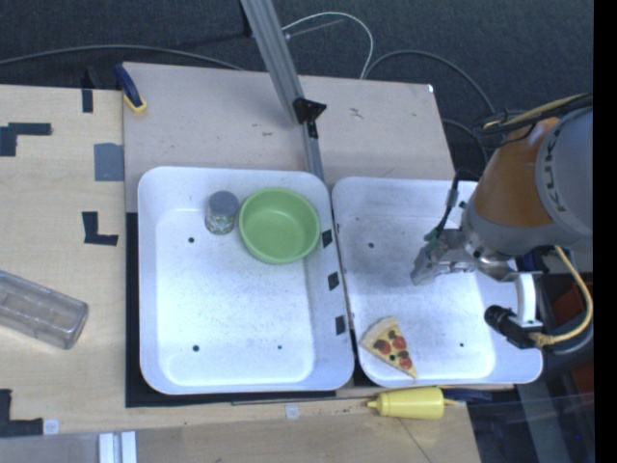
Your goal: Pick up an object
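The toy pizza slice with red topping (389,344) lies flat in the right white plastic bin (386,210), close to that bin's near left corner, its crust toward the bin's left wall. It is free of the gripper, which stands well apart from it, farther back and to the right.

The grey 2-finger gripper (425,266) hangs over the bare floor of the right bin, about midway along its depth and toward its right side. Whether the fingers are parted or closed, I cannot tell; nothing shows between them. Behind it, the grey arm with its orange band (516,186) reaches in over the bin's right wall.

In the left white plastic bin (159,355), a round light-green bowl (280,225) sits upright near the far right corner. Just beside it on the left stands a small grey-lidded jar (222,211), nearly touching the bowl's rim.

Outside the bins, a yellow squeeze bottle (410,403) lies on its side on the worktop (58,201), along the near edge, just in front of the right bin. A clear plastic container (37,309) lies on its side near the worktop's left edge. A grey metal pole (275,41) slants over the far edge of the worktop.
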`<state>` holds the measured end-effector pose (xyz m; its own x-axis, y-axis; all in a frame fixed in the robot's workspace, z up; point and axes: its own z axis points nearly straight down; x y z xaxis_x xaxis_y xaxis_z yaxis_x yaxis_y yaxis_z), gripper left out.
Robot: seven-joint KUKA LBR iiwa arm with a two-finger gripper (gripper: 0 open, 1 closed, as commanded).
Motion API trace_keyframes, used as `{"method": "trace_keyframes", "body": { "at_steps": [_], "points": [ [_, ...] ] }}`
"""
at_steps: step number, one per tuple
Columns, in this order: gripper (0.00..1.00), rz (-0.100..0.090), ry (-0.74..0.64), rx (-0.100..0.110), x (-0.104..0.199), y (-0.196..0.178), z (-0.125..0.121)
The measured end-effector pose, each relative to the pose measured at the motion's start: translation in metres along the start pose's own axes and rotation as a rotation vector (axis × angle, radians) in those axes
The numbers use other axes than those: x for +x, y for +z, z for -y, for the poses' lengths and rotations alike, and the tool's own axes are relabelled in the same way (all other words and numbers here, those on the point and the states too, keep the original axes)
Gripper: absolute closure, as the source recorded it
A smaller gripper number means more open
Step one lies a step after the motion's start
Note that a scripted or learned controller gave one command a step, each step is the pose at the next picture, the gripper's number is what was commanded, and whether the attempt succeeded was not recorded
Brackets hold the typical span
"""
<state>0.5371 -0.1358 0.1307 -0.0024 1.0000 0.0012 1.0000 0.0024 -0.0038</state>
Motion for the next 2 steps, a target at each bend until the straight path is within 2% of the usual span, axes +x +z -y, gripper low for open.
{"method": "trace_keyframes", "body": {
  "at_steps": [1, 2],
  "points": [
    [1.0, 0.002, 0.0, -0.007, 0.008, -0.056, 0.005],
    [1.0, 0.001, 0.001, -0.003, 0.009, -0.078, 0.005]
  ]
}}
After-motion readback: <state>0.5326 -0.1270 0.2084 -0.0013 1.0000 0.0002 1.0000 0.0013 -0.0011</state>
